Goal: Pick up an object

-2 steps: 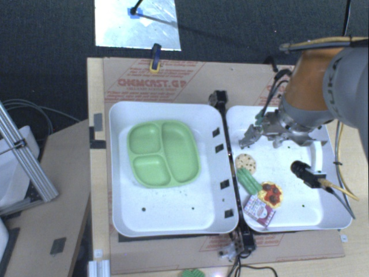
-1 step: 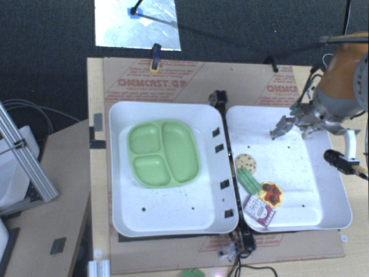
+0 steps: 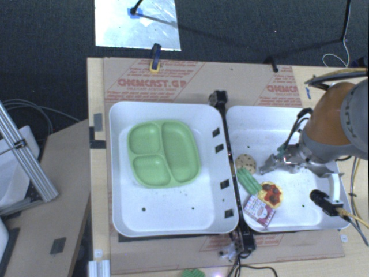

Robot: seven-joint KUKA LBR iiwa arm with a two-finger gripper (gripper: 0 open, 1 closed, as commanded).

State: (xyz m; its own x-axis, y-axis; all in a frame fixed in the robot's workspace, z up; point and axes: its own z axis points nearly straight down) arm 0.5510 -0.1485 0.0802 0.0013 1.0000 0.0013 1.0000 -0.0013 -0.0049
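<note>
Reading "CHEMCAST GP" in red, board (image 3: pixel 155 84) underlies both bins.

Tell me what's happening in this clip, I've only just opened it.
A grey arm reaches in from the right over the right bin, its pincer low above the bin floor. Just left of it lie a cookie, a green stick-shaped piece, a red and yellow toy and a small printed packet. Nothing sits between its tips yet. The left bin holds a green divided plate.
</note>
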